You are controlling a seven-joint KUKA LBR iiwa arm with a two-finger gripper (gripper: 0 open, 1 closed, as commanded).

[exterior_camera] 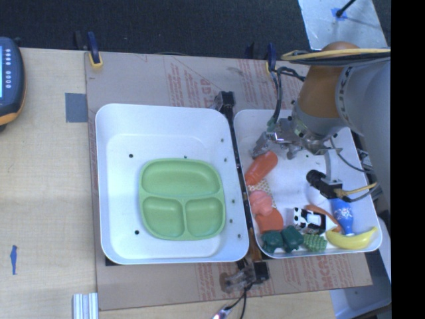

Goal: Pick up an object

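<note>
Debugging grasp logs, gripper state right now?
Gripper: over the right bin, above the orange carrot toy; open, shut or holding cannot be told.

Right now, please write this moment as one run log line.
stage: reaching | gripper: over right bin, above orange carrot | held: nothing seen

even bright light, slight blur

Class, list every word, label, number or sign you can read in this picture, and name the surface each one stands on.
None can be read.
Cardboard sheet: faint red print, too blurred to read.
Dark device at the left edge: a column of small light marks, too small to read.
Blue bottle in the right bin: a white patch, unreadable.
</note>
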